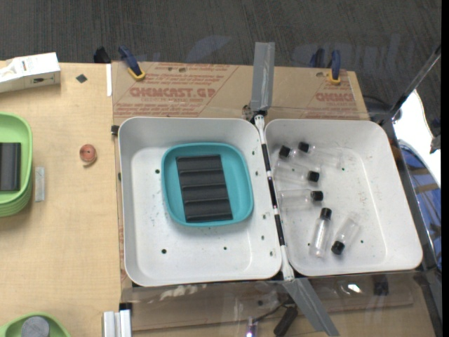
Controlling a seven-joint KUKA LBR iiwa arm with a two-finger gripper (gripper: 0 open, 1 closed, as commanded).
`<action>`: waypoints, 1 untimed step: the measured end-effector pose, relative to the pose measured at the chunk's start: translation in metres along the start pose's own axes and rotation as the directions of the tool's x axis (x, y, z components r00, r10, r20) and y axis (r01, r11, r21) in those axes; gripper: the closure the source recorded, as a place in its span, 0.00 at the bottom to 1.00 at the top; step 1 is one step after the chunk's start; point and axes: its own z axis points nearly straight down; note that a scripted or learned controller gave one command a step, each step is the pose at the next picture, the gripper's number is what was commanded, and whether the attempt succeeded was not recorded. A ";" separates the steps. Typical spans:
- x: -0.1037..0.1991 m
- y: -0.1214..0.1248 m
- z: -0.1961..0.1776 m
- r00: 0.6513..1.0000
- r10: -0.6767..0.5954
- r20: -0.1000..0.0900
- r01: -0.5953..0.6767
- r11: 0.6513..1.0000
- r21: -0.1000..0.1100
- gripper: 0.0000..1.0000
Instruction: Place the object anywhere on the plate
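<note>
Though impossible to tell whether the claw is open or closed: several clear, black-capped vials (321,232) scattered in the right bin (393,248), apart from the teal plate (243,188) in the left bin (140,248), black ridged block (203,187) lying on it.

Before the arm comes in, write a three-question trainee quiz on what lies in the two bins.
1. True or false: the teal plate sits in the left bin.
2. Which bin holds the clear vials with black caps: A) left bin, B) right bin, C) both?
3. Fill in: the dark ridged insert lies on the ____.

Key: 1 true; 2 B; 3 plate.
</note>
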 end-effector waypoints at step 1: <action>0.001 0.017 -0.041 0.998 0.066 0.000 -0.066 0.998 0.000 0.00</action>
